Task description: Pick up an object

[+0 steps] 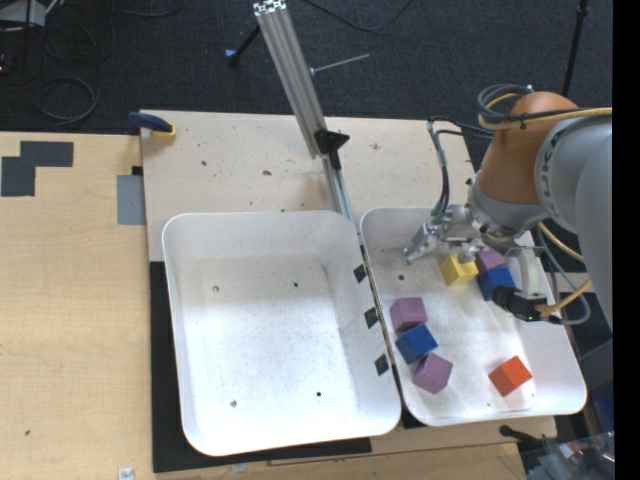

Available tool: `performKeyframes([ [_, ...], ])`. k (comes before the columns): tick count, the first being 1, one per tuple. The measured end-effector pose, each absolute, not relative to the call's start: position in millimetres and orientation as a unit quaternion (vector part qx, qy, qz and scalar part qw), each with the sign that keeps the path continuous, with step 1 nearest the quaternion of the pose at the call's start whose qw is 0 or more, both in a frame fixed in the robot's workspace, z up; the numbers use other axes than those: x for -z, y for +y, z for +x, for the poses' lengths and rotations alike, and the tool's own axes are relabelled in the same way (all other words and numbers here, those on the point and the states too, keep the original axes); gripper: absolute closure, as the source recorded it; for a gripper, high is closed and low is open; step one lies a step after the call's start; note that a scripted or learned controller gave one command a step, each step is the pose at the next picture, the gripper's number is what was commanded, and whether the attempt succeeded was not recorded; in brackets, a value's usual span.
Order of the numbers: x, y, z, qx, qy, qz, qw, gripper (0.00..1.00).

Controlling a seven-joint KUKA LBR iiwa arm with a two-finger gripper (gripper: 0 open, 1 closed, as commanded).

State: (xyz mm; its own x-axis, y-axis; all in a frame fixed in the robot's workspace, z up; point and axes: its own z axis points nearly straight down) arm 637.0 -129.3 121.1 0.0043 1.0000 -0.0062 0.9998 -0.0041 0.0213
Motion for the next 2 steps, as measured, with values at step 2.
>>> performKeyframes([
  [2, -173.0, -136.1, 638.8, -0.0005, 0.705, 0.710, 0.001, 1.00],
])
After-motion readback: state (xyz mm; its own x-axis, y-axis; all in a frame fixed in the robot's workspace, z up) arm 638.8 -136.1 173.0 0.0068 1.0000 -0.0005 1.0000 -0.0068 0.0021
